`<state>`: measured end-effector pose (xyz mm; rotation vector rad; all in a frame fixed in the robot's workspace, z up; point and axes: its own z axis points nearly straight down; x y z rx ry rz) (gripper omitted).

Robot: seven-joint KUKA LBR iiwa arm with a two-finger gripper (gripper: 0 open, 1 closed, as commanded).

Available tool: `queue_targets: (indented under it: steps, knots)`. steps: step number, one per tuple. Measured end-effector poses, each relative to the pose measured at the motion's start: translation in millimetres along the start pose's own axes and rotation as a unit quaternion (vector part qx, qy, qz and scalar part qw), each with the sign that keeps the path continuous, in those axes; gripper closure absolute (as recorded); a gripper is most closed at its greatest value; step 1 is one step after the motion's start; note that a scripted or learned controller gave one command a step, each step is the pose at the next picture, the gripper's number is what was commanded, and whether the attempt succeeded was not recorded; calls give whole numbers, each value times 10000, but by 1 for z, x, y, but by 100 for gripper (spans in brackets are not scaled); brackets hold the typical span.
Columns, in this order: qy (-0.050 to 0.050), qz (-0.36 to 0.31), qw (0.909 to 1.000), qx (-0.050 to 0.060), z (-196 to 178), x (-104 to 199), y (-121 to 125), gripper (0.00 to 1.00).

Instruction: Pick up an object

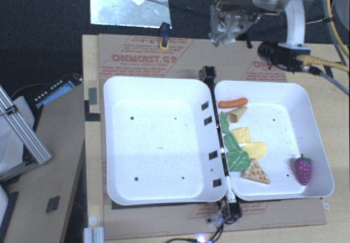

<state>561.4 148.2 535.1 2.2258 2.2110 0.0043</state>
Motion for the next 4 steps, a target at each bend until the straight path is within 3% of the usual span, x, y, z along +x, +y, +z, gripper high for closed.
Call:
queue_targets:
  steps: [1, 2, 3, 4]
  knots:
    - [-4, -8, 10000, 7, 1, -54, 64, 100]
    - [-19, 34, 10000, 15, 11, -199, 66, 100]
    - [15, -7, 10000, 90, 117, -224, -81, 100]
    - [14, -78, 10000, 50, 207, -160, -75, 100]
